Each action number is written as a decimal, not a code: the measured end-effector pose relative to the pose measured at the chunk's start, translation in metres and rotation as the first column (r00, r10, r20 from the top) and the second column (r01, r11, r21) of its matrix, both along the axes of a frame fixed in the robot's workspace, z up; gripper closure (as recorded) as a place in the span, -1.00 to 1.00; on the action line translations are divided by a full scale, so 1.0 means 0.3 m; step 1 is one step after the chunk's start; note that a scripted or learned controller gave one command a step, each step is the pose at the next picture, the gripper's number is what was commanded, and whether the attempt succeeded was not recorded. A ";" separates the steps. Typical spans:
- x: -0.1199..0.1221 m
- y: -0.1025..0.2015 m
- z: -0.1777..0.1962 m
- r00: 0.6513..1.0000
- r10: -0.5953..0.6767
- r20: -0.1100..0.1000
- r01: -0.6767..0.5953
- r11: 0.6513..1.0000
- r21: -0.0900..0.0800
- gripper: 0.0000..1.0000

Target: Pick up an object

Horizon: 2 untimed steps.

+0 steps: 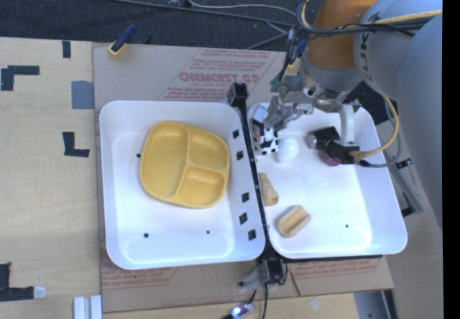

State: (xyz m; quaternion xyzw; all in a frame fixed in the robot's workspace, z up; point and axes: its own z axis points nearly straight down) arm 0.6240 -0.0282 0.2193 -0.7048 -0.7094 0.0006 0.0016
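In the right bin (359, 195), my gripper (276, 121) hangs over the far left corner, reaching in from the right. Just below its tip lies a small black-and-white spotted toy (268, 144), with a white rounded piece (287, 149) beside it. The gripper's tip is close above the toy, and whether it touches it I cannot tell. Two tan, bread-like pieces lie nearer the front: one (268, 190) against the bin's left wall, the other (293, 220) a little to its right.
A yellow divided plate (184, 164) lies in the left bin (122, 238). A black divider with clips (248, 188) runs between the bins. Cables cross the dark floor beyond the bench, and a blue-and-yellow clamp (121, 40) sits on the cardboard's far left corner.
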 end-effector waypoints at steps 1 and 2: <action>-0.063 0.159 -0.030 1.000 -0.001 -0.001 0.001 1.000 -0.001 1.00; -0.148 0.345 -0.002 1.000 0.001 0.000 -0.001 1.000 0.000 1.00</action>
